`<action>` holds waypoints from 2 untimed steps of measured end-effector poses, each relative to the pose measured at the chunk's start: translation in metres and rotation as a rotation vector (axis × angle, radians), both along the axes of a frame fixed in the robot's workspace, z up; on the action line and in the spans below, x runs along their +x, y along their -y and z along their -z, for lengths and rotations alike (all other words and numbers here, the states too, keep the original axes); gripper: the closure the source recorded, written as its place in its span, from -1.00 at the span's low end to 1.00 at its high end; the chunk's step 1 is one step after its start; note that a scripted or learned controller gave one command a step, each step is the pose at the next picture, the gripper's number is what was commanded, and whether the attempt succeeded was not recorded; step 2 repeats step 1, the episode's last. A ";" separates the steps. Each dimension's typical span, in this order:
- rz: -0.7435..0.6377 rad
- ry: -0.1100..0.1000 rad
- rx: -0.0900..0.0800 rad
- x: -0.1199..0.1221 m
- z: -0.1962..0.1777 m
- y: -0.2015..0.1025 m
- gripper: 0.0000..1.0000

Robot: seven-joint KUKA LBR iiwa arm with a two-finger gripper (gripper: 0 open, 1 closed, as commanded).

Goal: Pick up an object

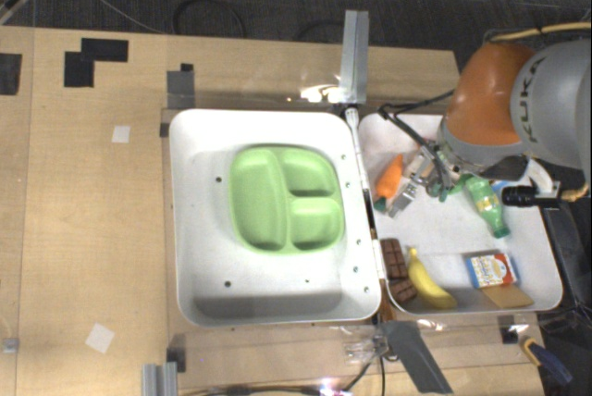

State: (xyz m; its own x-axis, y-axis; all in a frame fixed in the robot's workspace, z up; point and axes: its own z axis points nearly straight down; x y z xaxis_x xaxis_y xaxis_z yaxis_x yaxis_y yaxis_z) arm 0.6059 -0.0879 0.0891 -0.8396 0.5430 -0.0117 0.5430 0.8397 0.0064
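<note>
one gripper (413,186), its grip state impossible to tell, is hovering in the right bin (546,288) beside an orange carrot (389,179) lying just left, long axis slanting up-right.

Grey arm (562,98) — orange band (490,93), black cables, metallic end effector (416,184)

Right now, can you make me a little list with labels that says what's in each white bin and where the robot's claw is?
left bin: white bin holding a light green divided plastic plate
right bin: orange toy carrot, green plastic bottle, yellow banana, brown chocolate bar, small blue and white carton, tan flat block
gripper: low over the right bin, beside the carrot
held: cannot tell
</note>
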 end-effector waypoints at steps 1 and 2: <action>0.046 -0.001 0.001 0.005 0.000 -0.002 -1.00; 0.046 -0.001 0.001 0.005 0.000 -0.002 -1.00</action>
